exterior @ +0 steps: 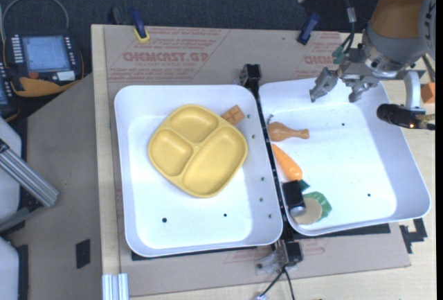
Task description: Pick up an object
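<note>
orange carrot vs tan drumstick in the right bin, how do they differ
The orange toy carrot is bright orange and tapers to a point; the tan toy chicken drumstick is pale brown with a bulbous end and a thin bone end. The carrot lies slanted along the bin's left wall; the drumstick lies roughly crosswise, above it in the view. Both are small toy foods lying flat in the right white bin, apart from the open claw.

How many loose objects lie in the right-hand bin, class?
4, all along the bin's left side: a toy drumstick farthest back, an orange carrot below it, then a black block touching a green-and-tan round piece at the front. Something might hide beneath those.
</note>
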### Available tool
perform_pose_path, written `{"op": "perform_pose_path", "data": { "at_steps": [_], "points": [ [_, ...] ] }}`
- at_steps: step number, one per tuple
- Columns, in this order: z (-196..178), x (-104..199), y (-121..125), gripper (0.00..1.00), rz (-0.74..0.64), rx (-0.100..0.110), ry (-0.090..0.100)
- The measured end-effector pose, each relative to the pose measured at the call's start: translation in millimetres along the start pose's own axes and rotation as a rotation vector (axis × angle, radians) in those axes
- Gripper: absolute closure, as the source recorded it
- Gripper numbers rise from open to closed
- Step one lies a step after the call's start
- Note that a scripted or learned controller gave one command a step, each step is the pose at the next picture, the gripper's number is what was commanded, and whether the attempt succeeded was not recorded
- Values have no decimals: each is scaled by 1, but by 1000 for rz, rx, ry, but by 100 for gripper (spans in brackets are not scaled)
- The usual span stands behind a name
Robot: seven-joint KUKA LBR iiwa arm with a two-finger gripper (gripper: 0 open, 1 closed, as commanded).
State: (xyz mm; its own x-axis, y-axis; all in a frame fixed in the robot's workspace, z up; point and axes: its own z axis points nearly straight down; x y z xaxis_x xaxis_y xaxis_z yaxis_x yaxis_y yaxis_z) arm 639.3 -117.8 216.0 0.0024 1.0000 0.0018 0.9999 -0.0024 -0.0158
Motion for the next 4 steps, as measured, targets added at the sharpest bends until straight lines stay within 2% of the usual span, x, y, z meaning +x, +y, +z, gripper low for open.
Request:
{"op": "perform_pose_path", "data": {
  "at_steps": [1,2,3,4],
  "points": [
    [-9,0,3,0,-3,-15,-2],
    [55,1,1,0,-2,-7,-1],
    [106,-4,9,0,-2,-9,-1],
    [127,-5,11,0,-3,-18,-5]
  ]
}}
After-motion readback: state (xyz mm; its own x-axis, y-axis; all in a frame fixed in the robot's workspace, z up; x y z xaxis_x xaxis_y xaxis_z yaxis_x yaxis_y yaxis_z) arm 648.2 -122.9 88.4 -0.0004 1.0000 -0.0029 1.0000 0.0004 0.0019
